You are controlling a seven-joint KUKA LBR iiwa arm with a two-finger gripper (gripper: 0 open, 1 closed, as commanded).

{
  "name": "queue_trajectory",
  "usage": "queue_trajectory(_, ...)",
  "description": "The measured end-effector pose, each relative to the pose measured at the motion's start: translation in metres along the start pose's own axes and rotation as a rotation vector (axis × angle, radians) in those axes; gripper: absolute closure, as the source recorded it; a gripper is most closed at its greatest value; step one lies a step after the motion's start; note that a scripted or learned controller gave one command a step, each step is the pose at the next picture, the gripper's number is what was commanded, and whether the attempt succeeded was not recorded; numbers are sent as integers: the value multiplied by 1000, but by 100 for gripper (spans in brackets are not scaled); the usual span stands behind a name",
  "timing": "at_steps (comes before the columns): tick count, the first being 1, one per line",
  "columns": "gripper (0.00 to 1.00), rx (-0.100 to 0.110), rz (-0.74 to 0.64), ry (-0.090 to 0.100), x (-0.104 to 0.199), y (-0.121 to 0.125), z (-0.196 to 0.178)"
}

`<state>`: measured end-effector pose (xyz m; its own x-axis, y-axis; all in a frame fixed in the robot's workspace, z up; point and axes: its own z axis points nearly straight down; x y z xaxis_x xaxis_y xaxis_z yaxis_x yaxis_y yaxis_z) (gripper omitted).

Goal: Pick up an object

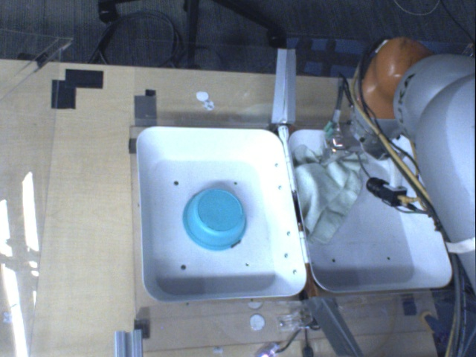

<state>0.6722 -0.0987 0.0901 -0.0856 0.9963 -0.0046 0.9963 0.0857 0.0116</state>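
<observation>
With the gripper (pixel 336 141) at upper right over the cloth (pixel 325 188) in the right bin (pixel 387 262), you should descend straight onto bunched folds; its grip state I cannot tell; 1 bowl (pixel 215 219) sits left.

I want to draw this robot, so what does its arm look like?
The arm is big, round and smooth, light grey. Near the wrist it has a shiny orange part, rounded like a ball. Thin black cables loop along it, with a small black plug on one. The gripper at the end is small, metal and dark, with a bit of green on it.
</observation>
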Motion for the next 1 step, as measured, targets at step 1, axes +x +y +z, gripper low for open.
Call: queue_trajectory(1, 100, 6, 75, 3, 37, -10, -143)
